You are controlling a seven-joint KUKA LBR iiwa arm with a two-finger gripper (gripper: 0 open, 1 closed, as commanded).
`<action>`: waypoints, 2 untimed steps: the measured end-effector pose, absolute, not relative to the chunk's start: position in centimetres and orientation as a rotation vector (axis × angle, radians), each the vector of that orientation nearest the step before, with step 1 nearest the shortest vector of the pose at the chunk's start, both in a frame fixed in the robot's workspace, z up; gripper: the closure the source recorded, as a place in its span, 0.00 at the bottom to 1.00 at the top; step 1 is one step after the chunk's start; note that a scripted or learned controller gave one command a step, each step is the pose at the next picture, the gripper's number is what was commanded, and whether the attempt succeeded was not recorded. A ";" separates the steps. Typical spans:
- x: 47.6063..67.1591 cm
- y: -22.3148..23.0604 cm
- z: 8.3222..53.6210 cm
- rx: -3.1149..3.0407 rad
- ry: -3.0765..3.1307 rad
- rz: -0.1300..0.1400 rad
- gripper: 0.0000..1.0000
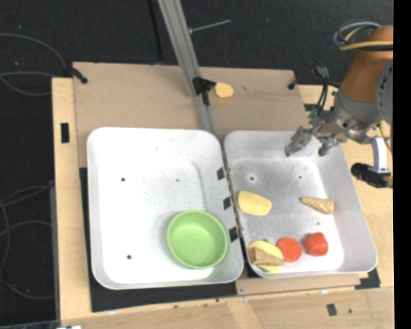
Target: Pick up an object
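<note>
The end effector (309,142) was seen spread wide with nothing between its fingers above the far edge of the right bin (260,149), while a red object (316,244) lay near that bin's near right corner.

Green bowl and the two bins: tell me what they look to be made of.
The green bowl looks like moulded plastic with a smooth, slightly satin finish: uniform lime colour, soft rim, no glaze glare. The left bin and the right bin appear to be thin white plastic or coated sheet with a matte finish: rounded corners, shallow walls and grey scuffing on the floors. The view cannot settle which.
</note>
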State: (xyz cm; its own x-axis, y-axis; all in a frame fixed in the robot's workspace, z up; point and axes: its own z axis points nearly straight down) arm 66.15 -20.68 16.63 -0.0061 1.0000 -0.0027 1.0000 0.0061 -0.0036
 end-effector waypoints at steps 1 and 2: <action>65.6 -21.7 10.9 -2.221 -2.220 0.008 0.00; 65.6 -21.9 10.1 -2.224 -2.223 0.006 0.00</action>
